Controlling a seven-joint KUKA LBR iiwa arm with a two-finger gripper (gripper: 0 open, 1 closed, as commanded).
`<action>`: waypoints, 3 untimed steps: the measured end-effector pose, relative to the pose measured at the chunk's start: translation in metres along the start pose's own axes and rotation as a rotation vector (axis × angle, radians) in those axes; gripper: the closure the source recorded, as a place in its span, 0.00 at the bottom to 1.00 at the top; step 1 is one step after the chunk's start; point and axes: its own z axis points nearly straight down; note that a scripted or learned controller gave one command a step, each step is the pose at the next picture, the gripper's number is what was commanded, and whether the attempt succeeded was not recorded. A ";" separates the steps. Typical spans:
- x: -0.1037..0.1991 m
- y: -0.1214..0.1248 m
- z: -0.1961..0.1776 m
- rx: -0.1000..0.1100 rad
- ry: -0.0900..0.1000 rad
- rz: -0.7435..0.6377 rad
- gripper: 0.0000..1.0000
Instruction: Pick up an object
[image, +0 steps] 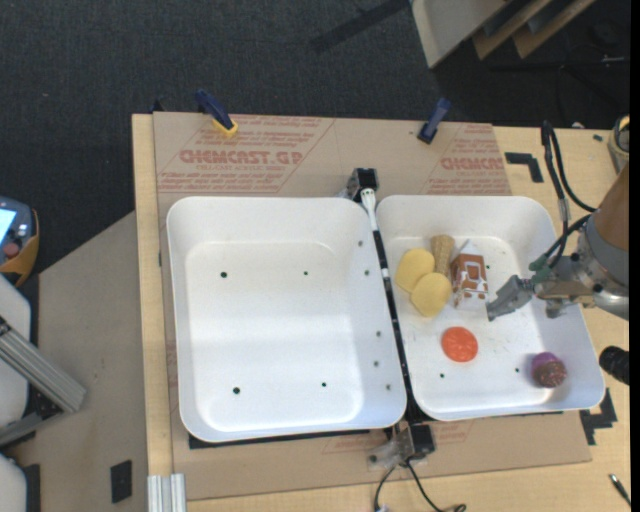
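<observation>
Grey end effector (503, 301) above right bin (500, 395), beside red-white packet (468, 274).

I saw the claw (508, 297) hanging over the right bin (520, 215), beside a small carton (468, 277), two yellow pieces (423, 281), an orange disc (460, 345) and a purple lump (548, 371).

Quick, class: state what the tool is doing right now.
Tool: over the right bin, beside the small box; open or closed cannot be told.
</observation>
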 end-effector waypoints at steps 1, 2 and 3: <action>0.013 -0.006 0.131 0.012 0.004 0.000 0.00; 0.043 0.042 0.149 -0.003 0.000 -0.005 0.00; 0.041 0.040 0.137 -0.003 -0.001 0.001 1.00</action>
